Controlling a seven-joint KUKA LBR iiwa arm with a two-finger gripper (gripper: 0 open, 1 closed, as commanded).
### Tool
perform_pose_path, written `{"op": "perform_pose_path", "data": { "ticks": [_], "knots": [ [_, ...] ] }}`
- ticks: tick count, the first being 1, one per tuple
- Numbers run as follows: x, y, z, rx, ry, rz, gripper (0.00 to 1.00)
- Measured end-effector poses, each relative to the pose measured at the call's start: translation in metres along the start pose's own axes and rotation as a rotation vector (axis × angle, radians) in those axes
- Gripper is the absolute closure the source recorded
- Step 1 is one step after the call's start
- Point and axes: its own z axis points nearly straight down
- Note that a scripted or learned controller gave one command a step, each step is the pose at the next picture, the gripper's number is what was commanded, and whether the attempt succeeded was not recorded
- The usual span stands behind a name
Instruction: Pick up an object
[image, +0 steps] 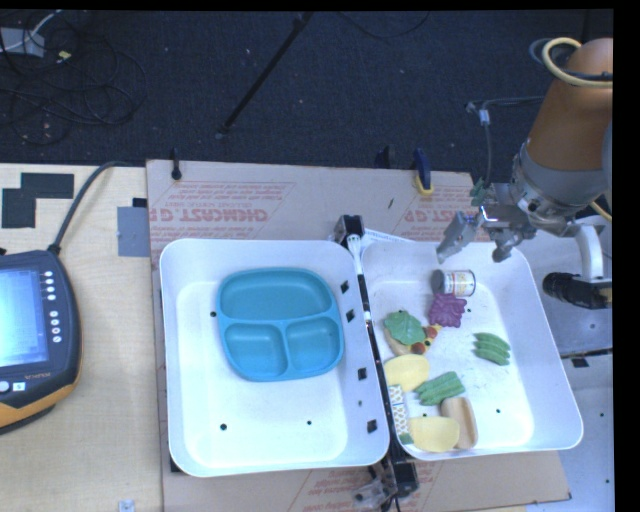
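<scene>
open gripper poised over the right bin, nothing between its fingers

the gripper (483, 238) hangs with fingers spread; the small can (456, 283) lies on its side just below it and slightly left, in the right bin (545, 330). it looks light, rigid and smooth, so likely to roll or slip; best pinched across its round body. the purple grapes (447, 311) touch it on the far side from the gripper.

1. Even, bright overhead light; the two shallow white plastic bins (200, 440) look nearly washed out.
2. Shadows are soft and short.
3. The dark floor beyond the bench is dim and grainy.
4. Overall focus is slightly soft.
</scene>
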Motion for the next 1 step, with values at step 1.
{"op": "perform_pose_path", "data": {
  "ticks": [1],
  "knots": [
    [-0.0553, 0.0220, 0.1753, -0.004, -0.001, 0.002, 0.00]
  ]
}}
